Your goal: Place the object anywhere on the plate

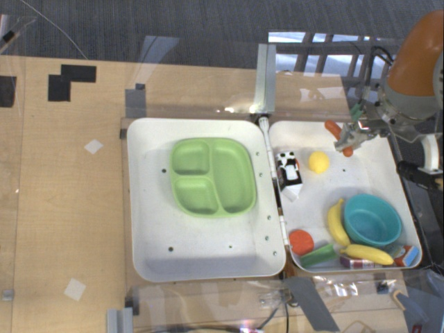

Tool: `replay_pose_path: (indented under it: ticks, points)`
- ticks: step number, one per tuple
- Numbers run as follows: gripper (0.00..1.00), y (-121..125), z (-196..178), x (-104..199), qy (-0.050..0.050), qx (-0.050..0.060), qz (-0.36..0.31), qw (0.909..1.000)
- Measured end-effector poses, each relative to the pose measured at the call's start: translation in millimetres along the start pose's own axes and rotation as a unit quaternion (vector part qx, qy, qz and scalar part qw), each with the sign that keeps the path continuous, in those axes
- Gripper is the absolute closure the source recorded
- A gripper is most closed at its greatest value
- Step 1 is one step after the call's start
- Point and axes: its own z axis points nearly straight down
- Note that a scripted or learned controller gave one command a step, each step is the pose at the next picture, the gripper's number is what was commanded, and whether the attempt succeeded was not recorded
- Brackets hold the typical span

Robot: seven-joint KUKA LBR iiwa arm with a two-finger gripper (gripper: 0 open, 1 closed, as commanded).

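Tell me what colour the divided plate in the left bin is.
Light green; the divided plate shows plainly in the camera view.

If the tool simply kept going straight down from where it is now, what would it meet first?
Most likely the bare floor of the right bin, beside the small orange piece. The tool hangs over that far corner; the yellow ball lies off to the side. Height is unclear.
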Motion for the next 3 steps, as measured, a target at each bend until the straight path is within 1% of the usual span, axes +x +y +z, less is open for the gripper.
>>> replay_pose_path:
  ticks: [1,2,3]
  points:
    - [1.00,27,32,98,0.003,0.001,-0.045,0.9990]
    - [1.00,71,31,210,0.003,0.000,-0.051,0.9987]
    - [0.00,70,31,204,0.001,0.000,-0.047,0.9989]
